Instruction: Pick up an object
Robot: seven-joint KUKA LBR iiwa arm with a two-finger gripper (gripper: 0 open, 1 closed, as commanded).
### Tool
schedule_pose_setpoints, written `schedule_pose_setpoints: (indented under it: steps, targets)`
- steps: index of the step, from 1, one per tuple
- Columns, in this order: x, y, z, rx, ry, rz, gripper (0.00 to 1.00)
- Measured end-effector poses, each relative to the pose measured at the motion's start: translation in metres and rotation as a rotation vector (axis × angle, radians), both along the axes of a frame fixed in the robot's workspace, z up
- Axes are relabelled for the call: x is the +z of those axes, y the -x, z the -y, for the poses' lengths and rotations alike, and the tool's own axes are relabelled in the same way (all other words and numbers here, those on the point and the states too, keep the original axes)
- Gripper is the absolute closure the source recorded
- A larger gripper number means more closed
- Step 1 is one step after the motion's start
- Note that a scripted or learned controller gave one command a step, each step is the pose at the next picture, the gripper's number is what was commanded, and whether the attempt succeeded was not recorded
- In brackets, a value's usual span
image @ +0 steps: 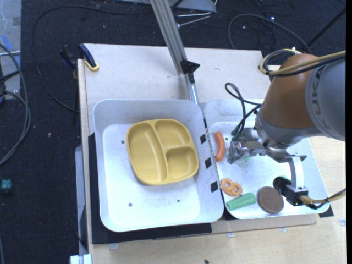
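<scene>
Reaching for: the sausage (219, 146), an orange-red piece lying lengthwise near the left wall of the right bin (313, 166), is my guess at the target, since the jaws (236, 154) hang just beside it on its right.
Jaws: down low over the bin floor, but the wrist hides the tips; I cannot tell how wide they stand, and nothing shows between them.
Other pickings: a pretzel (231, 188), a green block (241, 201) and a brown disc (270, 199) sit close together toward the front of the same bin, well clear of the jaws.
Left bin: the left bin (110, 202) carries a yellow divided plate (163, 150), which looks too wide and flat for an easy pinch.
Doing it well: shift the jaws left so they straddle the sausage across its narrow width, centred on its length, then close.
Watch for: the bin wall just left of the sausage may block the outer finger; a rounded piece could also roll aside.
</scene>
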State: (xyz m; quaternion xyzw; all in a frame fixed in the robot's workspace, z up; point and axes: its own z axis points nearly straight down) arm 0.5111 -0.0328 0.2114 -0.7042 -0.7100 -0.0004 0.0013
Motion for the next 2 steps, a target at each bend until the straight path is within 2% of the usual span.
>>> schedule_pose_setpoints:
  steps: [1, 2]
  targets:
    - [-0.002, 0.007, -0.058, 0.001, 0.0, -0.001, 1.0]
    - [0.016, 0.002, -0.113, 0.001, 0.0, 0.002, 1.0]
